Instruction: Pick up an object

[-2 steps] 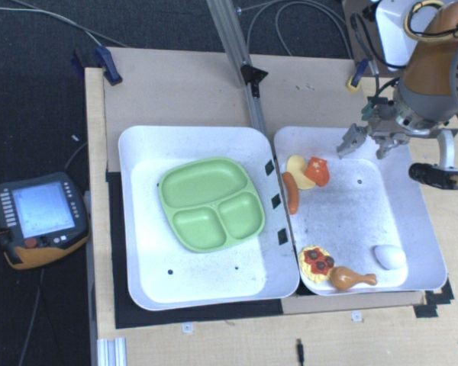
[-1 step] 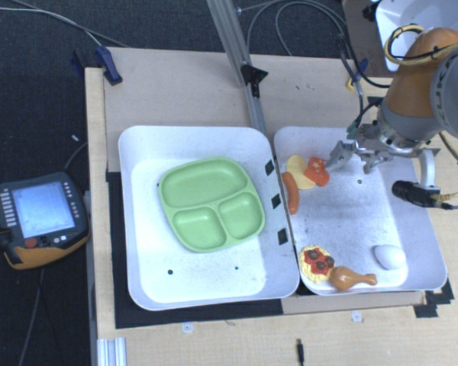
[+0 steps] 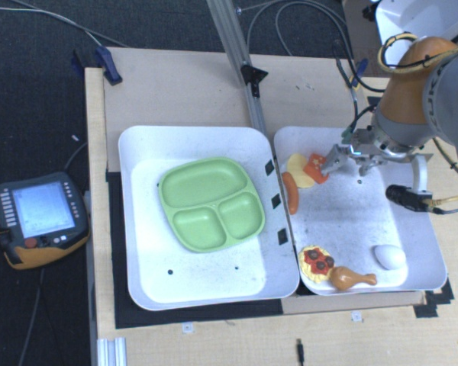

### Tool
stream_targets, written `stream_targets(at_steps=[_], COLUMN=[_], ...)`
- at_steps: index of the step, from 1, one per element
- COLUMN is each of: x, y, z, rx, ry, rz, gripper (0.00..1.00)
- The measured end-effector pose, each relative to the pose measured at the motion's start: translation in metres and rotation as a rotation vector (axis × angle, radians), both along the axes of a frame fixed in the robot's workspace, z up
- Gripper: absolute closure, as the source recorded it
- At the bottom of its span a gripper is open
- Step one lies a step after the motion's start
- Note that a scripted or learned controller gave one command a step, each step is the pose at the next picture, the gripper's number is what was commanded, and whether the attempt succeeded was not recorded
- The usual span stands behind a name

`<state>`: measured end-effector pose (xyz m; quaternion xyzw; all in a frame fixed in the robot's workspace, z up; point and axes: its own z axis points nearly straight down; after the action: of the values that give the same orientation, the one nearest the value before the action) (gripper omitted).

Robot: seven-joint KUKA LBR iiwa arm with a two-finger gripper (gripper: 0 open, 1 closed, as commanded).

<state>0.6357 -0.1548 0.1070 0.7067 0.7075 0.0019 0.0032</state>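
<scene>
Pizza slice (image 3: 316,261), drumstick (image 3: 351,279) and egg (image 3: 388,256) lie at the right bin's (image 3: 351,212) 6 o'clock; sausage (image 3: 291,191) at 9; left bin (image 3: 149,280) holds a green tray (image 3: 211,203); claw (image 3: 334,164) grip on the orange piece (image 3: 315,169): cannot tell.

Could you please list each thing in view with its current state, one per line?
Gripper: low over the right bin, at the orange piece.
Plate: upright in the left bin, nothing on it.
Sausage: lying by the right bin's left wall.
Pizza slice: flat, near corner.
Drumstick: lying beside the pizza.
Egg: resting alone.
</scene>
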Motion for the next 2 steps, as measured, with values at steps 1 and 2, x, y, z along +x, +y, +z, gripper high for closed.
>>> stream_targets(at_steps=[1, 2], x=[-0.001, 0.002], y=[0.001, 0.008], z=[0.008, 0.071], rx=[0.001, 0.001], ry=[0.003, -0.001], rz=[0.0, 0.001], gripper=[1.0, 1.0])
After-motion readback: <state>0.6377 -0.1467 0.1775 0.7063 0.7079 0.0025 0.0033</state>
